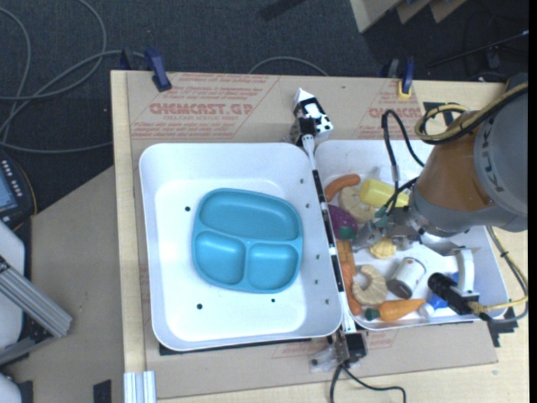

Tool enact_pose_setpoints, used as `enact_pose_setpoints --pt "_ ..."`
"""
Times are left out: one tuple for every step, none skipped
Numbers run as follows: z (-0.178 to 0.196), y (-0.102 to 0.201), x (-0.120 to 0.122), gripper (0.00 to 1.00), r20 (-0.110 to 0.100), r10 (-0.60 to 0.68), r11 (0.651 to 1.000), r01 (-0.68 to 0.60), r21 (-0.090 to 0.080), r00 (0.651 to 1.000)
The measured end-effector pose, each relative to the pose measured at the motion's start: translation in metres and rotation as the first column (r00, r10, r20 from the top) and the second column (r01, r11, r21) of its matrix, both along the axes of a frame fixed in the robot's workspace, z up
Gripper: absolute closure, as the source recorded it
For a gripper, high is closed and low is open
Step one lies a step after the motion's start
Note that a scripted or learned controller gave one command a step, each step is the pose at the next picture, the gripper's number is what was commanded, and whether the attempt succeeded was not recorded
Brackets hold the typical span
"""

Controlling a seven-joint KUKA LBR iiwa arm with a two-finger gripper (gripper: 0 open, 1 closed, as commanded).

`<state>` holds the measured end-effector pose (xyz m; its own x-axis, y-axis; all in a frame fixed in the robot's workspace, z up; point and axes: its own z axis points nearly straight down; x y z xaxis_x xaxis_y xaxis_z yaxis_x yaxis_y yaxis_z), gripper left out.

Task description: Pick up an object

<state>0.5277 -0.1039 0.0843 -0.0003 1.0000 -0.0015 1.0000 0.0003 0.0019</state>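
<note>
camera view | my gripper point(388, 225) is down in the right bin point(495, 263) over the toy pile so it can grab | can't tell its state | yellow piece point(375, 191) at 12 o'clock, purple one point(341, 219) at 9 | blue tray point(247, 238) alone in the left bin point(168, 225)

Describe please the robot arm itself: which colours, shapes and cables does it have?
The arm is thick and rounded, with a grey shell and a wide orange band above the wrist. Below the band sits a grey metal wrist part. Black and yellow cables loop beside the orange section. The gripper end looks dark and small; its details are too blurred to tell.
</note>
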Motion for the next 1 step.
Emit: enact_pose_setpoints --pt "0.0101 0.0005 -0.0002 1.00 0.001 0.000 1.000 0.000 0.000 1.000"
